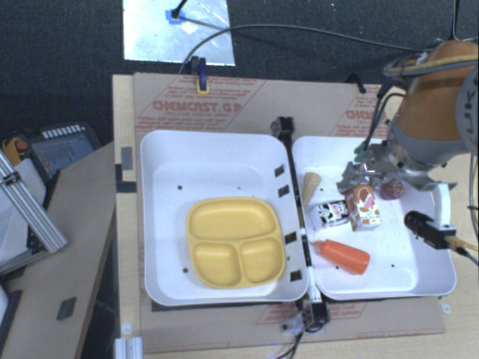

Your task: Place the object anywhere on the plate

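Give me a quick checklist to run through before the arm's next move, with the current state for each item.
1. Yellow plate lies flat in left bin, nothing on it: ok.
2. Objects to pick lie in right bin: carrot, carton, cone: ok.
3. Gripper is over right bin, above the carton: ok.
4. An object sits between its fingers: cannot tell.
5. Object placed on plate: not ok.
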`<state>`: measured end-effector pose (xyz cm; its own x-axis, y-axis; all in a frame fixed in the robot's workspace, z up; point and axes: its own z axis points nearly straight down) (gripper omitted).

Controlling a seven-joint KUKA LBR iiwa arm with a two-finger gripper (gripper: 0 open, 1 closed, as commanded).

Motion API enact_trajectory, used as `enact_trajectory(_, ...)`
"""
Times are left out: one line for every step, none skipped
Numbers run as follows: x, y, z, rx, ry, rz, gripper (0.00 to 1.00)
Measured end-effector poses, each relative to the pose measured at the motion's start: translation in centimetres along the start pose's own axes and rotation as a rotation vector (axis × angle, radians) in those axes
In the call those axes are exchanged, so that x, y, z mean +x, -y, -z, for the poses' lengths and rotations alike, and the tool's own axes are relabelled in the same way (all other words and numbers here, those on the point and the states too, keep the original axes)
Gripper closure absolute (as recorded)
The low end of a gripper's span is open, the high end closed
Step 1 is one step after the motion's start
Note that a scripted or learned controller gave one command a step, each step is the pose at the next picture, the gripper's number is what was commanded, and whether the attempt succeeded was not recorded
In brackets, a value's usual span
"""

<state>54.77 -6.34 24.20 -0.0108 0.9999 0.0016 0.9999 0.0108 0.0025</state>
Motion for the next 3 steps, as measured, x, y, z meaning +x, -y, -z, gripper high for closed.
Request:
enact_trajectory(5.5, 0.0, -0.5, 0.001, -0.001, 0.0, 1.0)
enact_trajectory(11.3, -1.7, -1.8, 0.001, 0.0, 0.0, 1.0)
enact_trajectory(16.5, -2.4, -0.8, 0.0, -0.001, -0.001, 1.0)
